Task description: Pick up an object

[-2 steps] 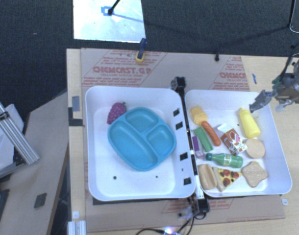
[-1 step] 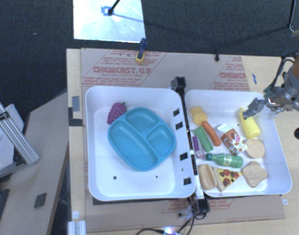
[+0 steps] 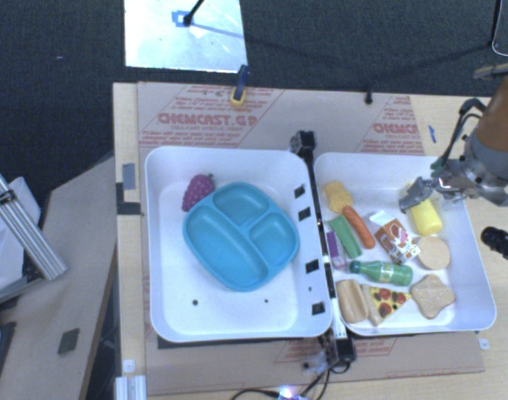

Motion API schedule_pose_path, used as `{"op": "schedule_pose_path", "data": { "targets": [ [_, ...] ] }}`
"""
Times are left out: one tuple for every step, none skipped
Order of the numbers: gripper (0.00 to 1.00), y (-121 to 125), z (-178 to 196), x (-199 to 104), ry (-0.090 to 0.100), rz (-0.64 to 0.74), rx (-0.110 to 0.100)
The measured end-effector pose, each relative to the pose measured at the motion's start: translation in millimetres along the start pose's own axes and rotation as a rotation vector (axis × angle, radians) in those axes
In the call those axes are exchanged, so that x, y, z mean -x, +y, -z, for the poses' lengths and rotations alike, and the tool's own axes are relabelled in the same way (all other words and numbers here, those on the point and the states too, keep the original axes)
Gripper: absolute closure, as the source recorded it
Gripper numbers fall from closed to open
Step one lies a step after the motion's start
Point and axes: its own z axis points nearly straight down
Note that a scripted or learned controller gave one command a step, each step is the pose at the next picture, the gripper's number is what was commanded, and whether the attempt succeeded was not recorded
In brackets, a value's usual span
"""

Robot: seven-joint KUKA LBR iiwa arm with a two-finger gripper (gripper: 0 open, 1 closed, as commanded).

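The right bin (image 3: 479, 265) holds several toy foods: a yellow piece (image 3: 339, 197), a carrot (image 3: 359, 227), a green stick (image 3: 346, 238), a green bottle (image 3: 381, 271), a small printed box (image 3: 398, 238), a round biscuit (image 3: 435, 253), a toast slice (image 3: 431, 296), a pizza slice (image 3: 388, 301) and a hot dog (image 3: 351, 300). A yellow cylinder (image 3: 425, 217) lies near the bin's far right. My gripper (image 3: 419, 193) hangs just above and left of that cylinder, over the bin's upper right part. Nothing shows in its grasp.
The left bin (image 3: 166, 307) carries a blue divided plate (image 3: 240, 236) and a purple grape bunch (image 3: 197, 190) at its upper left. A black divider (image 3: 314, 223) runs between the bins. The arm's orange band (image 3: 500, 123) rises at the right edge.
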Motion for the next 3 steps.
{"op": "schedule_pose_path", "data": {
  "targets": [
    [0.00,3.3,-61.4,-4.9,0.001,-0.001,0.000],
    [0.00,6.4,-97.6,-10.5,0.009,0.002,0.004],
    [1.00,6.3,-85.7,-7.2,0.001,0.000,0.007]
  ]
}}
